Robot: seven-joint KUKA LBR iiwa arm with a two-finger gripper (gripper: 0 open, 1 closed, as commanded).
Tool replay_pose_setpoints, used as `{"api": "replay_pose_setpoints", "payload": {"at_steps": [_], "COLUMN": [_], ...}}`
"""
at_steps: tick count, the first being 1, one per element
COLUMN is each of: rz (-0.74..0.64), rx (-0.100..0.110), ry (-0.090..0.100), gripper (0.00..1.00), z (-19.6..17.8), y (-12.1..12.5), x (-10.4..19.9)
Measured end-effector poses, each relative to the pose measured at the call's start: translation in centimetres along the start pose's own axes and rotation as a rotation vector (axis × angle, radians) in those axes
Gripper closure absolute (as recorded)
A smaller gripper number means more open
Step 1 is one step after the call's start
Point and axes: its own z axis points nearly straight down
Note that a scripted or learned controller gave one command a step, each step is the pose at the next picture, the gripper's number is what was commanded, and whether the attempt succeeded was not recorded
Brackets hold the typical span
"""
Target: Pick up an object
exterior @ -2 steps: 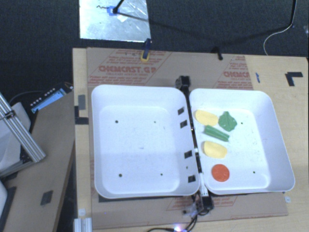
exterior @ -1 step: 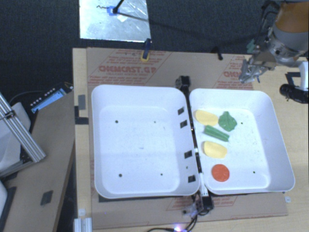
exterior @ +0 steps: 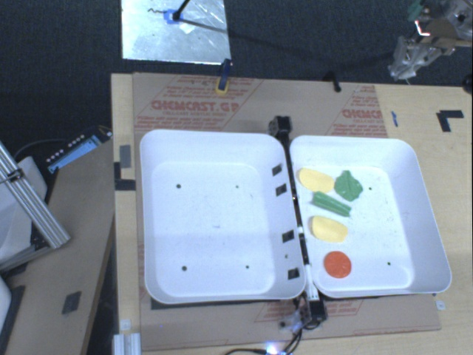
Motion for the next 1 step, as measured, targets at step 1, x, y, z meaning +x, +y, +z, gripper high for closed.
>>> {"api": "replay_pose_setpoints", "payload": {"at_steps": [1], "rz": [0.009], "rx": [0.0], "ry": [-0.005], "gripper": [1.0], "z": [-8.57], "y": [-0.14], "x": [-10.92]}}
